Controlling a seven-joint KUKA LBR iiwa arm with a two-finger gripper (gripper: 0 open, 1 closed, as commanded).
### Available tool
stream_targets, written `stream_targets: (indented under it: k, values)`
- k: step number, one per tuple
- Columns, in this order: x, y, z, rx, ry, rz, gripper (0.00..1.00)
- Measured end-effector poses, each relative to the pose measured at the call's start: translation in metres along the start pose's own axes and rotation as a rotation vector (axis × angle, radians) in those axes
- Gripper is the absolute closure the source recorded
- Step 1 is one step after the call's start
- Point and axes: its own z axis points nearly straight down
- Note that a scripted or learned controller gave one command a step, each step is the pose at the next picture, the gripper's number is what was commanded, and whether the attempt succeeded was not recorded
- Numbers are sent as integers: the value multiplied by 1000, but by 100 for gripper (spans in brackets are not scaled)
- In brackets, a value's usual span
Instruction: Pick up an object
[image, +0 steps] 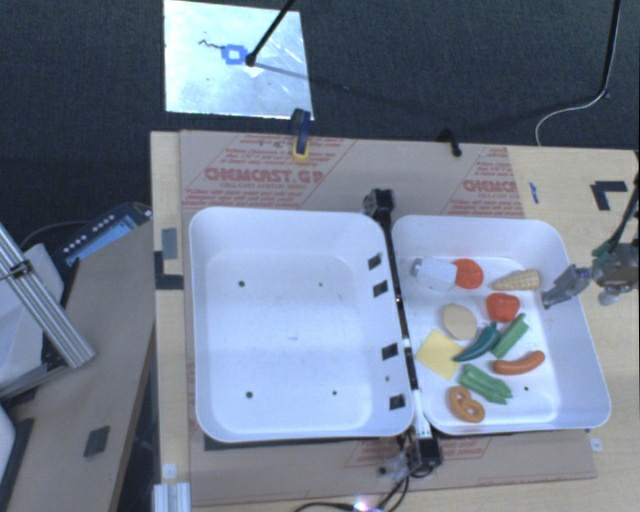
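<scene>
We find the gripper (562, 287) at the right rim of the right bin (575, 345), entering from the right edge of the camera view, with grey hardware trailing behind it; we cannot tell whether its fingers are spread or pressed together, and nothing is visibly held between them. The candidate objects all lie in the right bin, clustered in its middle and lower part. Nearest the gripper, just to its left, lies a pale corn cob (516, 281), with a red tomato-like piece (502, 306) just below it. Further left sit a round red-orange piece (467, 272) touching a whitish item (434, 272), too blurred for us to identify. Below these we note a beige oval piece (459, 320), a yellow square slab (438, 353), a dark green pepper (478, 343) and a lighter green pod (510, 335) crossing close together, an orange sausage-shaped piece (518, 362), a green bumpy piece (484, 383) and a brown pretzel (465, 404) near the bottom wall. The pieces crowd each other, several touching or overlapping. The left bin (215, 240) adjoins along a black-clipped seam. Both bins rest on a cardboard sheet (260, 170), with a yellow and blue clamp (300, 135) at its top edge and a reflective panel (235, 60) beyond
</scene>
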Motion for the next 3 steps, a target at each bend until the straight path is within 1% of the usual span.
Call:
stream_targets:
  k: [1, 2, 3]
  values:
    - [-1, 85, 184, -1, 1, -3, 0]
    - [-3, 86, 168, -5, -1, -4, 100]
    - [41, 160, 178, -7, 0, -6, 100]
